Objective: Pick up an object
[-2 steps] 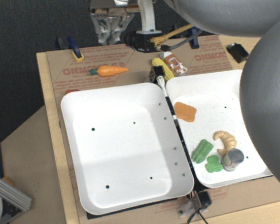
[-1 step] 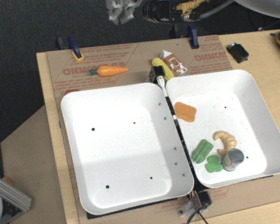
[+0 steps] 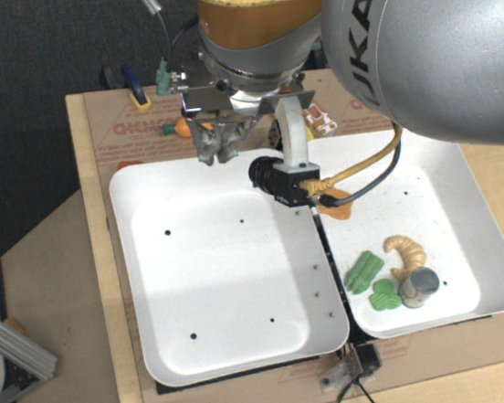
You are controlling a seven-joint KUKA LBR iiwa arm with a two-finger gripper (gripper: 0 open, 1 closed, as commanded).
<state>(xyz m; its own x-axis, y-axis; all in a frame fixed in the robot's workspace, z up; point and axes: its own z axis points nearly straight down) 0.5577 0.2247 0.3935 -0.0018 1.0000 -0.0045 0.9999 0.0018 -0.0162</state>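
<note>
Arm (image 3: 413, 27) is reaching in from the right, hanging over the far edge of the left bin (image 3: 224, 338). Gripper (image 3: 215, 147) is hovering above that bin's back rim, well apart from every loose item. Fingers look close together with nothing visible between them, though they are small and blurred, so cannot tell if they are open or closed.

Candidate objects are all sitting in the right bin (image 3: 478, 240), clustered at its near end:
- green ridged piece (image 3: 363, 271), lying flat, looks like light plastic, stiff; probably easiest to pinch across its narrow width.
- smaller green piece (image 3: 385, 294), just beside it, touching or nearly touching the round item.
- tan curved piece (image 3: 406, 251), croissant-like, likely light; curve may be slipping out of a pinch, so take the middle.
- dark round can-like item (image 3: 421, 285), smooth and likely to roll.
- orange scrap (image 3: 337, 205) near the divider, partly hidden by the cable.

Clutter is tight, so neighbours risk getting nudged. Pick not yet started.
</note>
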